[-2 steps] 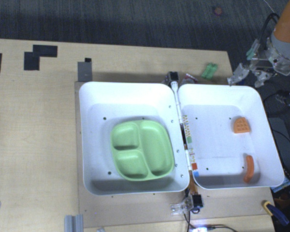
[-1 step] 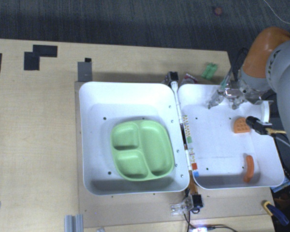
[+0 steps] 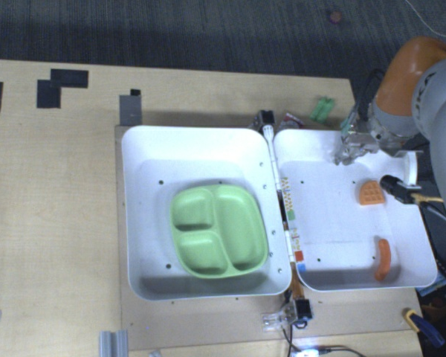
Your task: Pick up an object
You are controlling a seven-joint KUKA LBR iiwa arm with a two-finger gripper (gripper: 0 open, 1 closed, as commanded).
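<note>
In the right bin [image 3: 334, 222], a small orange waffle-like piece [image 3: 371, 193] lies near the far right side. An orange-brown sausage [image 3: 384, 259] rests along the near right wall. My gripper [image 3: 347, 153] hangs over the far part of the right bin, close to its back wall, left of and beyond the waffle piece. Nothing shows between its tips. The left bin [image 3: 145, 199] holds a green divided plate [image 3: 218, 229], lying flat in the middle.
A green toy [image 3: 323, 109] and a small dark item [image 3: 293, 117] lie on the bench just behind the right bin. The grey arm with its orange band [image 3: 412, 65] comes in from the upper right. A labelled strip [image 3: 286, 214] runs between the bins.
</note>
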